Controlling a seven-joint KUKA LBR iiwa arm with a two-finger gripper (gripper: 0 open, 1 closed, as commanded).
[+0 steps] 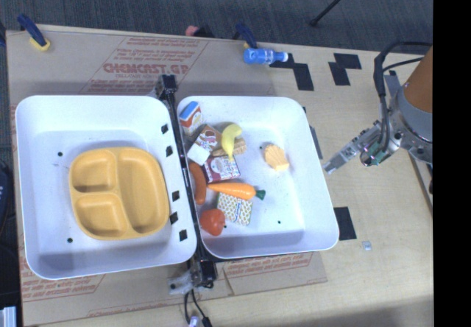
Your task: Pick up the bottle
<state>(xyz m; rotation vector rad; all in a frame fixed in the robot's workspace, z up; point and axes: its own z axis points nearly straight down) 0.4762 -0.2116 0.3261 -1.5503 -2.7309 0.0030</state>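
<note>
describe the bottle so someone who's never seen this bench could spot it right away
Start at the right white bin, the one with the pile of toy food. Go to its top-left corner, beside the divider between the two bins. The bottle lies there at the head of the pile: white with a blue cap end and an orange-red label, unlike the yellow banana and brown packets below it.

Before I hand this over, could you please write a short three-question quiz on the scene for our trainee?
1. True or false: the yellow sectioned plastic tray lies in the left white bin.
2. The orange toy carrot lies in which bin: A left, B right?
3. Fill in: the two-finger gripper hovers over the bench, ____ the right white bin.

Key: 1 true. 2 B. 3 outside.
</note>
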